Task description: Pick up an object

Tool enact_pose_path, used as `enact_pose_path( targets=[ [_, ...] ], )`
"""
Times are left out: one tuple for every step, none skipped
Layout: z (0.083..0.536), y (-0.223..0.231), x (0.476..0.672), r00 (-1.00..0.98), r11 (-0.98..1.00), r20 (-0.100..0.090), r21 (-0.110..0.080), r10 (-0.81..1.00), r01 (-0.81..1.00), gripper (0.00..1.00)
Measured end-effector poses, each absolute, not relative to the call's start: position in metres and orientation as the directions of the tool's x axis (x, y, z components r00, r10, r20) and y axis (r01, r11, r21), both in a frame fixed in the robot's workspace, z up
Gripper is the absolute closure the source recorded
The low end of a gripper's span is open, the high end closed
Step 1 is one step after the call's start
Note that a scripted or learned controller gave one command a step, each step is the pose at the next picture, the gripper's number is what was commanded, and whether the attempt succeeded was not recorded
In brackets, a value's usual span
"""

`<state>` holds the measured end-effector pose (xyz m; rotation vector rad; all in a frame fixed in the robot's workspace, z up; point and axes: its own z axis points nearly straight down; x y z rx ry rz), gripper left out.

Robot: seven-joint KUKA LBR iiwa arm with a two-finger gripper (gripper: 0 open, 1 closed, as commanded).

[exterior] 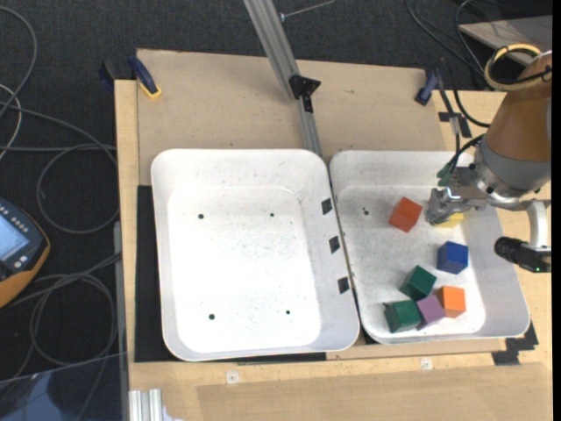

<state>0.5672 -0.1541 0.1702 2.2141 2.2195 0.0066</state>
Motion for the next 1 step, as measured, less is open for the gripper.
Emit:
enact_pose_path(
  targets=[
    [0.2144,-0.1515,0.5708,-0.002,0.002,-0.002,0.007,1.0,1.0,1.0]
  ],
)
